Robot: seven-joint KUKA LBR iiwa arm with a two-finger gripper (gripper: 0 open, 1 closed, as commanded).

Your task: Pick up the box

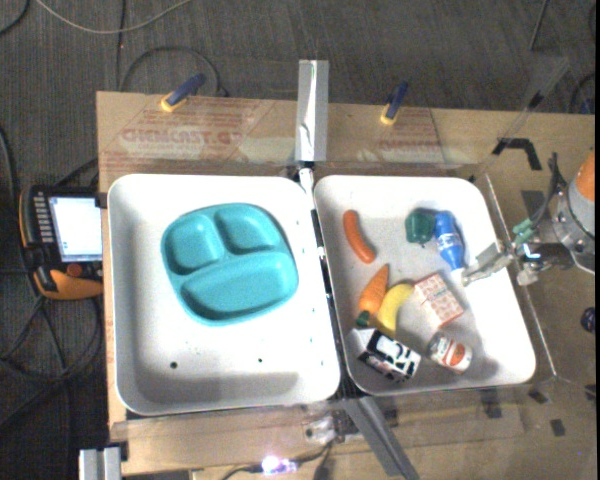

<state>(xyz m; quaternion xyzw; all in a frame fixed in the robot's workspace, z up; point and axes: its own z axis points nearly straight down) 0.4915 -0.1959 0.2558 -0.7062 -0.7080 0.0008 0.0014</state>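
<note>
While the gripper (492,261) hangs at the right bin's (500,363) right side, its fingers too blurred to judge, perhaps apart, the box (438,299) lies just left, beside the banana (393,307).

A single fixed camera is mounted above the brown wooden worktop (280,128) and looks down at a slant. It stands far enough back to frame both shallow white plastic bins, the left bin (130,298) and the right bin (500,298), plus the dark carpeted floor (280,18) beyond. The grey robot arm (580,228) enters from the frame's right edge.
</note>
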